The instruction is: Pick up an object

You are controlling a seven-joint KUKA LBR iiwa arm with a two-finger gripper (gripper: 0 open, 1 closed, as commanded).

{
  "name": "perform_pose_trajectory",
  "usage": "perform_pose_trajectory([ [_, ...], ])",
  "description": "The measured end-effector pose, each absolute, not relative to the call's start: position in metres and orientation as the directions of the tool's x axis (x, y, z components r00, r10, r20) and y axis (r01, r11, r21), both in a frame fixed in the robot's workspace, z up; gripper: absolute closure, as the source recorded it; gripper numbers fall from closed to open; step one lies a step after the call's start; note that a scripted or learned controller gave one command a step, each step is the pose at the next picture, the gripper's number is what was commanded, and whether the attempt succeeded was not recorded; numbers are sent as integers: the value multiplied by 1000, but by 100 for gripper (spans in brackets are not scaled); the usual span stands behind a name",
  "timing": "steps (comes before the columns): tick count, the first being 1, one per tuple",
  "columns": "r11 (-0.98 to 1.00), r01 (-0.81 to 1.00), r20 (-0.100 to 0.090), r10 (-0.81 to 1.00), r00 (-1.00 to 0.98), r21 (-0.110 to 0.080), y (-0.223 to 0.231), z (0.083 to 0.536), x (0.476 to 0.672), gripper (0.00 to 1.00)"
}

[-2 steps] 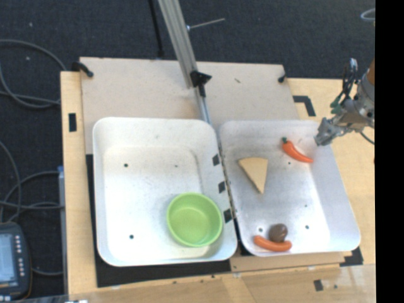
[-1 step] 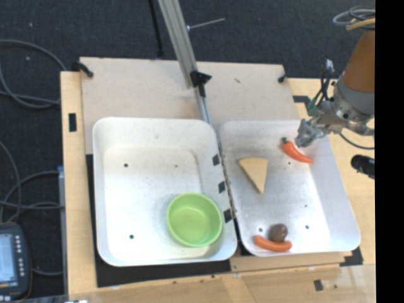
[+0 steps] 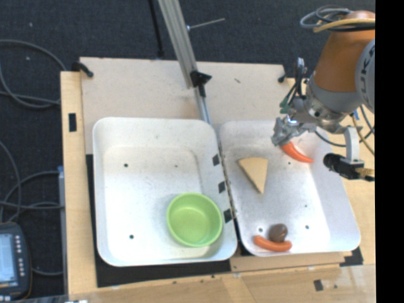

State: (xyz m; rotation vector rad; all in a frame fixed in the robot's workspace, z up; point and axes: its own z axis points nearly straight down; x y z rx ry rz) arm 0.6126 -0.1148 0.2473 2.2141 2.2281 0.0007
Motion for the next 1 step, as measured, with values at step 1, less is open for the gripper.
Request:
perform_pose_trajectory([
  [1, 6, 1000, 0, 1000, -6, 0, -67, 238, 611, 100],
])
